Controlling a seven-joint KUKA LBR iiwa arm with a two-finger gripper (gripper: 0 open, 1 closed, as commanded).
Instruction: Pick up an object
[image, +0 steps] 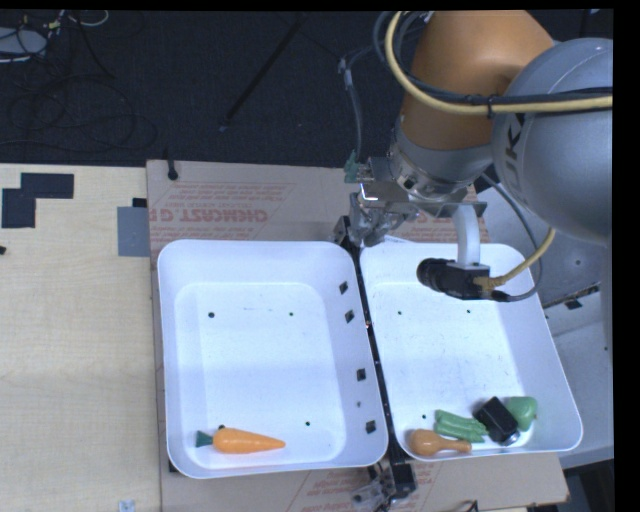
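Observation:
An orange carrot (246, 440) with a green top lies at the front left of the left bin (180, 300). In the front right corner of the right bin (545, 340) sit an orange pear-shaped piece (436, 443), a green pod (459, 425), a black block (497, 419) and a green piece (523, 407), all close together. My gripper (368, 222) hangs at the back of the bins, over the divider between them, far from every object. Nothing shows in its grasp.
The big grey and orange arm (480, 90) covers the back right of the scene. A black fitting with a cable (452, 276) juts out over the back of the right bin. Cardboard (250, 205) lies under both bins.

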